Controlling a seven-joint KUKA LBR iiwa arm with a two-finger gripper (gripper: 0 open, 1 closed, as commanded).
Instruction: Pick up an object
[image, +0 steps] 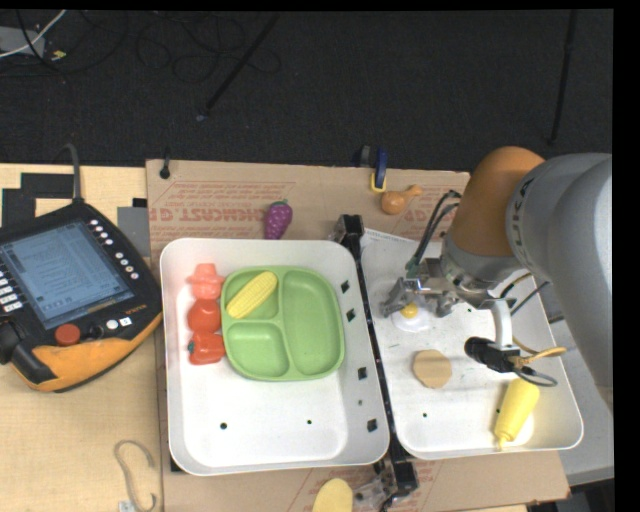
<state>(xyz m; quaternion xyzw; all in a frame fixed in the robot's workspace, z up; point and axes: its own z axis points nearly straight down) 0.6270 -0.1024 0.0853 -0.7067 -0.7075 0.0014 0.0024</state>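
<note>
Small white-and-yellow toy lies in the right bin just under our jaws; we cannot tell how wide they stand. A tan disc lies nearby.

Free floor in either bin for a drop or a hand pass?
Left bin: wide bare strip along the near wall, below the green plate and red toy. Right bin: smaller bare patch at the near-left, below the tan disc and left of the yellow toy. Crowded: right bin's far half, where the gripper hangs over a small white-and-yellow piece.
</note>
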